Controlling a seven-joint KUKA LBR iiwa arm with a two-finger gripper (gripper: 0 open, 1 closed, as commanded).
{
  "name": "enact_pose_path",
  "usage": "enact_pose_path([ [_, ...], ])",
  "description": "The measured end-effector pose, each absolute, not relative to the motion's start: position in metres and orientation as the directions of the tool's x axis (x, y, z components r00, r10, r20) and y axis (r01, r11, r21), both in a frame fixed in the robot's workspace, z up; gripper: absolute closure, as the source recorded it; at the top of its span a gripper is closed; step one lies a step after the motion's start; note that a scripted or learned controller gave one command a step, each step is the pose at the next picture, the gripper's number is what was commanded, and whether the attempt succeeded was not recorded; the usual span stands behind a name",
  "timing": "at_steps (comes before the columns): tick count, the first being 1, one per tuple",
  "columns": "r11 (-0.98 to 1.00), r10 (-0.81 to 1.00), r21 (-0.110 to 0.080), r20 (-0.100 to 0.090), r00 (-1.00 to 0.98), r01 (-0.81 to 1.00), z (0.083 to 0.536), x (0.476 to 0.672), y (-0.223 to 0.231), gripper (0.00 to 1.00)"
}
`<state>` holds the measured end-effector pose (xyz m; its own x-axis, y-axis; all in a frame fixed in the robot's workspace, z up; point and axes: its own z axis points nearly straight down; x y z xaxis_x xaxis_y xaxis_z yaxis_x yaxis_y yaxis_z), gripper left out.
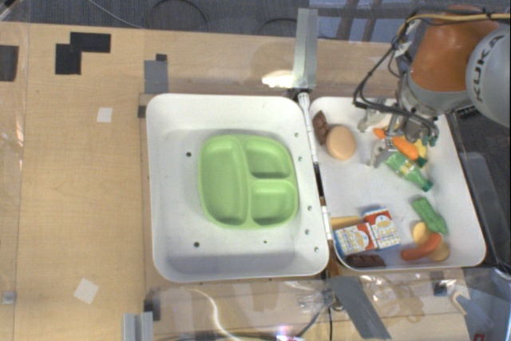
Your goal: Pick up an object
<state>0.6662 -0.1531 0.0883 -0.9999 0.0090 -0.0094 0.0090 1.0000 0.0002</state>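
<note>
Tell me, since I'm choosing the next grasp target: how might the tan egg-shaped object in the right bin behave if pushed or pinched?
The tan egg-shaped object looks smooth and rounded, so it would probably roll when nudged. Its curved sides could slip out of a two-finger pinch. It lies close to the dark brown piece near the right white bin wall, which may block rolling that way.

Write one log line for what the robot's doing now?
gripper: over right bin | beside: orange and green toys | grasp: unconfirmed | green tray: left bin
</note>
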Motion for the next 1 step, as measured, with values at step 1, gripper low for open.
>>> enact_pose_path([
  [1, 0.999, -0.039, -0.003, -0.011, -0.999, -0.039, 0.0883, 0.6205, -0.1862, 0.0],
])
